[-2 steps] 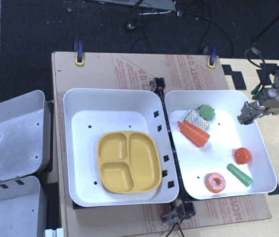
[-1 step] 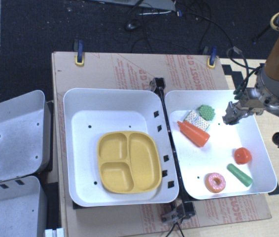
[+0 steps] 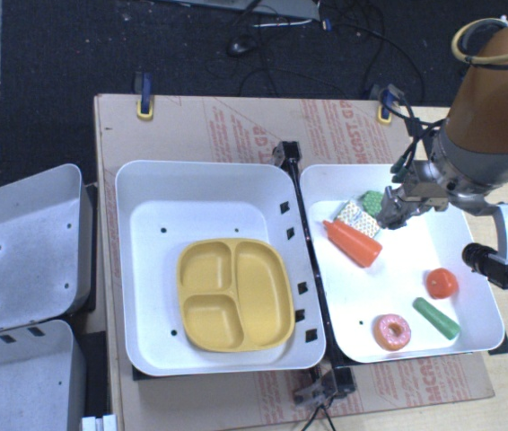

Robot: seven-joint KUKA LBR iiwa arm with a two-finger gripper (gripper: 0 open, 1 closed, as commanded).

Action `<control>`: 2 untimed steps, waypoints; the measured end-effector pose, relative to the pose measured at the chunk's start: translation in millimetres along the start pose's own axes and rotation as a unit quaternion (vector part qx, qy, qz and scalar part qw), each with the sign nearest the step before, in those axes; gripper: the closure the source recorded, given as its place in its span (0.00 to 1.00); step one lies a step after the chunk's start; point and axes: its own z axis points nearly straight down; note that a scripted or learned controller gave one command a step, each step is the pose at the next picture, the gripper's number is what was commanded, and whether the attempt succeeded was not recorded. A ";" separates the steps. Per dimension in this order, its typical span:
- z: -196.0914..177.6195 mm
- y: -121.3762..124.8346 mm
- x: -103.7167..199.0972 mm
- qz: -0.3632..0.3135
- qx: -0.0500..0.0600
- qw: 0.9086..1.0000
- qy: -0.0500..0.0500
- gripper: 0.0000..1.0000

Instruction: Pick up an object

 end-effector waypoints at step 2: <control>24.4 6.5 104.2 0.000 -0.001 1.000 0.000 1.00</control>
